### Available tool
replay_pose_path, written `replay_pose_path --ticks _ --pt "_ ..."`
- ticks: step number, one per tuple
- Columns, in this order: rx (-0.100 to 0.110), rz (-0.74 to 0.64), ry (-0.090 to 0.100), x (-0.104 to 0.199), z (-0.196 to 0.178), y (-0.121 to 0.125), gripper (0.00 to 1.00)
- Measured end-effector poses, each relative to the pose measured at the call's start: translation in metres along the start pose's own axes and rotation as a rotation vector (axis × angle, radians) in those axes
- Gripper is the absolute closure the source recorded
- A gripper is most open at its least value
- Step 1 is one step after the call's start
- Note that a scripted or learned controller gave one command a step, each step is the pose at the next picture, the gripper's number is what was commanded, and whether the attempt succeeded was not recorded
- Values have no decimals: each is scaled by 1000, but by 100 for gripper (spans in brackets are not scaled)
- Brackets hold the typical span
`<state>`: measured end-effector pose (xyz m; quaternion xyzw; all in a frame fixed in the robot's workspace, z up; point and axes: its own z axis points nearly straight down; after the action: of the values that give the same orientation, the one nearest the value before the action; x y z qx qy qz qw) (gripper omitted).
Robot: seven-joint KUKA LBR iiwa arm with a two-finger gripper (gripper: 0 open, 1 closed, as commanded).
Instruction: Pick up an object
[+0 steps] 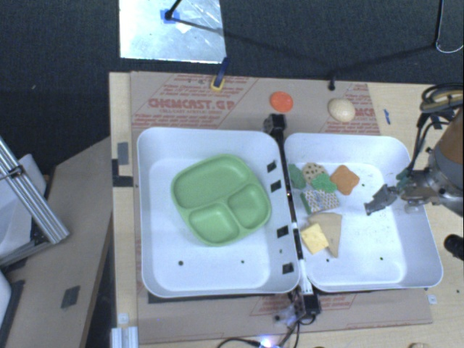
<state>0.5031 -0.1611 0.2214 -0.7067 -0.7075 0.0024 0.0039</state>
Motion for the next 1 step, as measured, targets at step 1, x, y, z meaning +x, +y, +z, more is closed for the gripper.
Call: replay_pose_path --ticks 1 --pt "-11 -3 -3 0 -5 2 0"
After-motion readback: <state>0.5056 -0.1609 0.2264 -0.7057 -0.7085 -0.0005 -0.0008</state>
